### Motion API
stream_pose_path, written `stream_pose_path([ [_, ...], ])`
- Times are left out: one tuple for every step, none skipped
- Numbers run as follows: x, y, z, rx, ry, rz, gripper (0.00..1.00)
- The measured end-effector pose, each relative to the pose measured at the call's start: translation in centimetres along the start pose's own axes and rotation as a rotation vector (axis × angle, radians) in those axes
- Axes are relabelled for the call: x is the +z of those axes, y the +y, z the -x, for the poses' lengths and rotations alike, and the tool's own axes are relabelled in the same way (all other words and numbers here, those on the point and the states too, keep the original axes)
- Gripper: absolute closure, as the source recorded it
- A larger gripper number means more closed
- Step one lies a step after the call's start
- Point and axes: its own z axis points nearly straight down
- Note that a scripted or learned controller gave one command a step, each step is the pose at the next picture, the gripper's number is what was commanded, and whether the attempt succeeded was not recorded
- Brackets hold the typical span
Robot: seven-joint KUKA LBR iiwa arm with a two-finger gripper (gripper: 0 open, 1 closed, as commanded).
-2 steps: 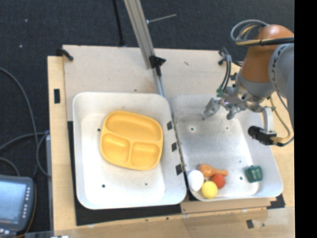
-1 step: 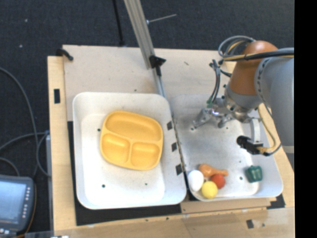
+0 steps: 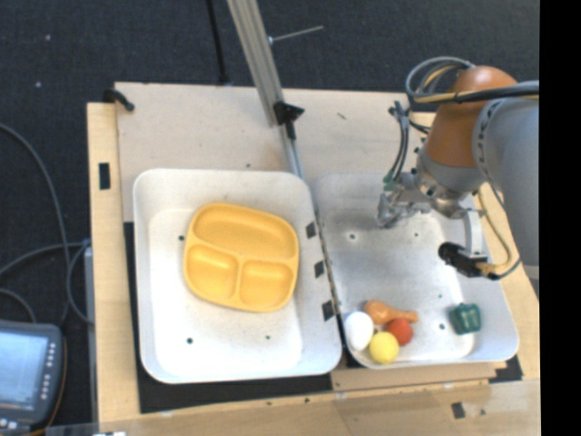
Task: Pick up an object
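Objects for picking lie bunched at the near edge of the right bin (image 3: 363,243): a white egg-shaped piece (image 3: 359,330), a yellow ball (image 3: 384,347), a red piece (image 3: 400,331) and an orange piece (image 3: 388,313), all touching or nearly so. A small green item (image 3: 466,318) sits apart, nearer that bin's right wall. The gripper (image 3: 397,207) hangs over the far part of the same bin, well apart from the cluster, with bare white floor between them. Whether its jaws are spread or closed I cannot tell; nothing shows between them. The left bin (image 3: 163,334) carries a yellow divided tray (image 3: 241,255). Both bins rest on a pale wooden bench (image 3: 182,125), with a slanted metal post (image 3: 259,48) rising behind and dark carpet (image 3: 91,25) around.
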Motion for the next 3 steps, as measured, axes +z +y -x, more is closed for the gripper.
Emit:
stream_pose_path([
  [-4.4, -0.1, 0.2, 0.002, 0.001, 0.001, 1.00],
  [-9.5, -0.7, -0.1, -0.003, 0.000, 0.003, 1.00],
  [-12.7, -0.6, 0.0, -0.004, 0.001, 0.001, 1.00],
])
